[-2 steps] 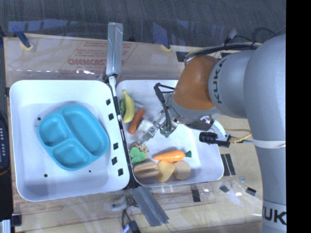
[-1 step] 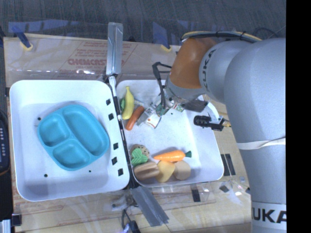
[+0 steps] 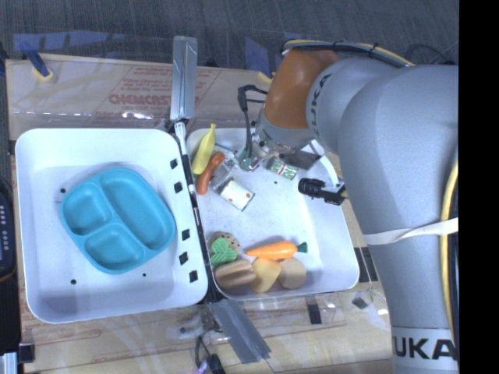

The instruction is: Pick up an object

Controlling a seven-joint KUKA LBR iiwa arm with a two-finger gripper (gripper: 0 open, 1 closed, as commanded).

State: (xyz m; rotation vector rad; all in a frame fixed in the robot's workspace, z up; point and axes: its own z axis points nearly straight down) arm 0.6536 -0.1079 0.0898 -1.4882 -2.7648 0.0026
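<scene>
in right bin (image 3: 331, 244) | claw (image 3: 236, 187) state unclear | banana (image 3: 204, 148), sausage (image 3: 209, 174) beside it

Lighting is even and bright from overhead. The white bins (image 3: 47, 209) appear near overexposure, with soft shadows along their inner walls. Focus is moderately soft throughout. The arm (image 3: 390, 154) shows mild glare.

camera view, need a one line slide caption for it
Grey KUKA arm's tool lowered into the right white bin of toy food, near a yellow banana; blue divided plate in the left bin.
</scene>
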